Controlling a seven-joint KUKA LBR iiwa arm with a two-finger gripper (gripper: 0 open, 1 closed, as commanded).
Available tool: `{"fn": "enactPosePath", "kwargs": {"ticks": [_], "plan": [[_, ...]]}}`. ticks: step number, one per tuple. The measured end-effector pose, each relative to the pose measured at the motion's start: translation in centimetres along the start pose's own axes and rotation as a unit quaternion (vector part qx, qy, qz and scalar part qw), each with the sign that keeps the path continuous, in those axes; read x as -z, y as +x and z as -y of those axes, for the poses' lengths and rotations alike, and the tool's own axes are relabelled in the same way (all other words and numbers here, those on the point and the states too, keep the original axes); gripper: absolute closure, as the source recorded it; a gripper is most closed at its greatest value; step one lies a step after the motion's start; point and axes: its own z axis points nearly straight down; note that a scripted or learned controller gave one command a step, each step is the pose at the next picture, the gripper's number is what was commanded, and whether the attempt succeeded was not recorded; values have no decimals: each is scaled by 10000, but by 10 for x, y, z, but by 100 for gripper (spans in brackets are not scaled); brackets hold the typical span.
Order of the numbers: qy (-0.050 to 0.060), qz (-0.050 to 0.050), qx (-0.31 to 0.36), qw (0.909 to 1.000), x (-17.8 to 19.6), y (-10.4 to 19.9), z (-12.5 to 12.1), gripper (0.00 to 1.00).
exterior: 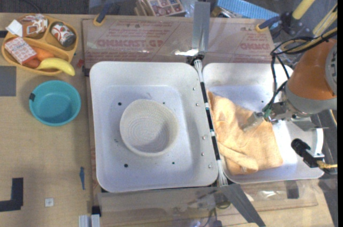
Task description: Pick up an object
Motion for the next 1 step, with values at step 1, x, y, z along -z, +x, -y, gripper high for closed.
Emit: {"fn": "enactPosePath", "kwargs": {"ticks": [1], "plan": [[-12,-1,-11,10000,9,-1,-1,100]]}}
